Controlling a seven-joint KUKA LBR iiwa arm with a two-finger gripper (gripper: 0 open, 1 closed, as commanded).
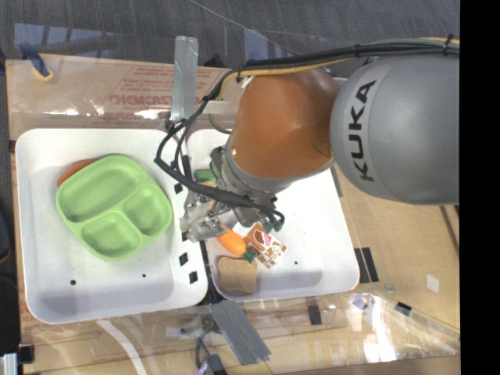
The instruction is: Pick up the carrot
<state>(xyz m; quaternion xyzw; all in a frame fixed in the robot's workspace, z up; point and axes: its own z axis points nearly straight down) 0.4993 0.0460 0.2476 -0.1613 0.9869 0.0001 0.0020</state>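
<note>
carrot [230,243]: small orange piece, lower middle of the frame, in the right bin [328,233], just under the gripper [205,223]

neighbours: a brown slab [237,275] right below it, a printed packet [266,245] touching its right side

gripper: hangs just above-left of the carrot; can't tell whether it's spread or closed, wrist and cables hide it

handling: probably a light toy, stiff and smooth, so it could squirt out of a pinch

grab spot: across the thick middle, clear of the packet

elsewhere: green tray [114,205] in the left bin [39,209]
</note>
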